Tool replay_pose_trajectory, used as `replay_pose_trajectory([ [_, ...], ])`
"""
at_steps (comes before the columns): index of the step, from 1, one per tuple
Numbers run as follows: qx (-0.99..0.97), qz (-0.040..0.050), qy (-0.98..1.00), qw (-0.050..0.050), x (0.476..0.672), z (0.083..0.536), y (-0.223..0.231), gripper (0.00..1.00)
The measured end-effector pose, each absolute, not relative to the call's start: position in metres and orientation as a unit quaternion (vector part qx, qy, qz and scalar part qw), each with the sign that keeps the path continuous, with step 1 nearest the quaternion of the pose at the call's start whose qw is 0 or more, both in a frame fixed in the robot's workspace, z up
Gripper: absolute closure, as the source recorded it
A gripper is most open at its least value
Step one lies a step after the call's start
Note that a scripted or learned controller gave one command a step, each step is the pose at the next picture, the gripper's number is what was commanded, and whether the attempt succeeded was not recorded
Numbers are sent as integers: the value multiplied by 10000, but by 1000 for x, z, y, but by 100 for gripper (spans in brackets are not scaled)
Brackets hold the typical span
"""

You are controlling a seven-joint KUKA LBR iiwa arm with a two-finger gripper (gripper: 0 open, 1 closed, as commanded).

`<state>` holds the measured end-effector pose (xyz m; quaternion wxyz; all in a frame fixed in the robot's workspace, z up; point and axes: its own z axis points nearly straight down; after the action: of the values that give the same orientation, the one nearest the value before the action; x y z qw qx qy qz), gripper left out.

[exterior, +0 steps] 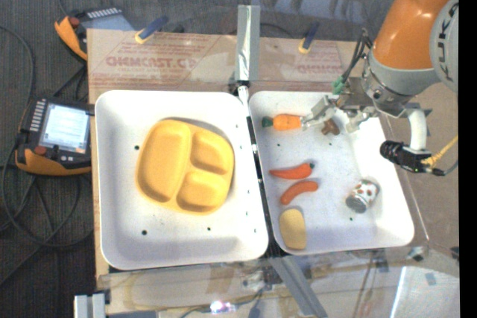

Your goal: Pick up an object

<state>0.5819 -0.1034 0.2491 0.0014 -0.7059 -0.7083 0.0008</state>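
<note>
My gripper (335, 116) hangs over the far part of the right bin (395, 231), fingers spread open. A small brown object (330, 127) lies just below and between them; I cannot tell whether they touch it. An orange carrot with a green top (285, 122) lies just left of the left fingertip (317, 112). Nearer the front lie a red chili (292, 172), an orange sausage-shaped piece (298, 191), a pale yellow potato-like lump (293, 227) and a small grey-and-red can (361, 196) on its side.
The left bin (112, 234) holds a yellow compartment tray (186, 164). A ridge (257, 167) divides the two bins. The arm's orange band (410, 18) looms over the right bin's far right corner, with a black cable fitting (402, 154) beside the right rim. A handheld pendant (59, 132) lies left of the bench.
</note>
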Motion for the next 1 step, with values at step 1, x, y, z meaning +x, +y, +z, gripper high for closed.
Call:
replay_pose_trajectory([
  [1,-7205,15,-6935,25,504,121,-101,0],
])
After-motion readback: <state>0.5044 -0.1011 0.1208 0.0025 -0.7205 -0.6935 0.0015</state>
